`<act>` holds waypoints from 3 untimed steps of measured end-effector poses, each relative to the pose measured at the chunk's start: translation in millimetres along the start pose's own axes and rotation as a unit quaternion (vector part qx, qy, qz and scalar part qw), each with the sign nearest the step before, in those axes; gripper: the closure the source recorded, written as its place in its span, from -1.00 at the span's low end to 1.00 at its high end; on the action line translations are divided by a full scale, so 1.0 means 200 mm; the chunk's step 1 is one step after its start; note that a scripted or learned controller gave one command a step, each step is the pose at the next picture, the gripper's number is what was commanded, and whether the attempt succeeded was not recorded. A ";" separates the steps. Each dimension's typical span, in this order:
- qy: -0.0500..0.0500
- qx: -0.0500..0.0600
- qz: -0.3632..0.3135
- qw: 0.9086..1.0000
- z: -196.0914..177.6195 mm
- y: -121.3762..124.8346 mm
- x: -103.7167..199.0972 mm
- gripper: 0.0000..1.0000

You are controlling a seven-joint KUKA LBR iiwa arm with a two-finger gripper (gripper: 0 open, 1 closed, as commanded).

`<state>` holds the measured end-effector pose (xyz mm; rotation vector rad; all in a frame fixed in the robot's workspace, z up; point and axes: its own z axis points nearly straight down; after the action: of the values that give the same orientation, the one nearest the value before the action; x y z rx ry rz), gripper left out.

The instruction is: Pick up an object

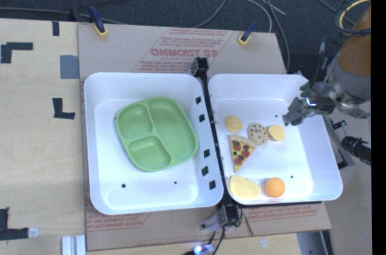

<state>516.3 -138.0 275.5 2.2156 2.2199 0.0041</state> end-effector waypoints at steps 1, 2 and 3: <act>0.001 0.004 -0.002 1.000 0.09 0.04 0.29 1.00; 0.001 0.004 -0.002 1.000 0.15 0.06 0.51 1.00; 0.001 0.003 -0.002 1.000 0.14 0.12 0.78 1.00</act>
<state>540.6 17.9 248.1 2.2151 2.2296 -0.0005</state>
